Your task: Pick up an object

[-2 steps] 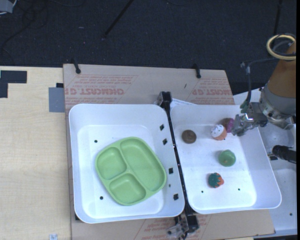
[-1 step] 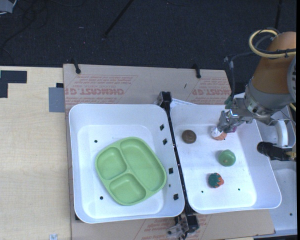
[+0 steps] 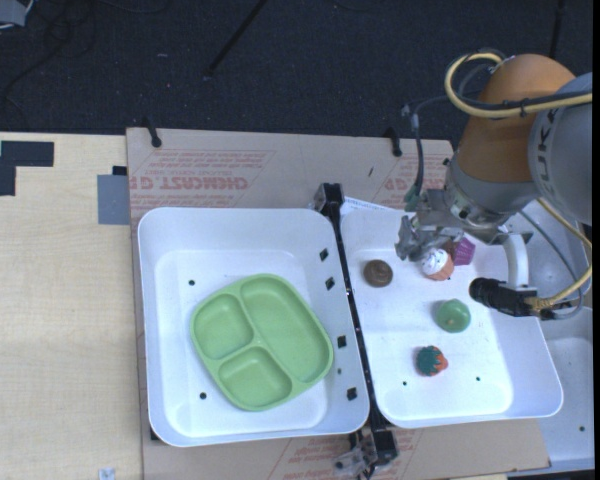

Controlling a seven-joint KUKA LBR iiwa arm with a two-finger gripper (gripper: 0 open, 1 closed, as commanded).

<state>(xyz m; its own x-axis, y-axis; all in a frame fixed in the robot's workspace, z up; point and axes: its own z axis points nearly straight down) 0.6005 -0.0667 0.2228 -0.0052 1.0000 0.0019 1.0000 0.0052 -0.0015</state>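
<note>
So we've got our gripper [image 3: 427,249] down at the far end of the right bin [image 3: 540,393], right on top of a little white-and-orange ball-looking thing [image 3: 438,263] with a purple block [image 3: 464,250] tucked just beside it on the right. Honestly we can't tell how the pincer is set, or whether anything is actually between it; the wrist hardware hides that. The white-and-orange object looks like it's touching or just under the gripper, so our guess is that's the target, but we wouldn't call it grabbed. Nothing looks lifted, so the pick reads as not done yet.

Spreading out from there: a brown round piece [image 3: 379,273] sits just left of the gripper, a green round thing [image 3: 453,315] lies nearer, and a red-and-green one, strawberry-ish [image 3: 431,361], is nearer again. All look to be resting on the bin floor.

The left bin [image 3: 160,258] holds a green divided plate [image 3: 261,341], well apart from the action.

Pose-wise, the arm [image 3: 520,118] comes in from the right, orange band up high, wrist angled down and left into the bin.
</note>
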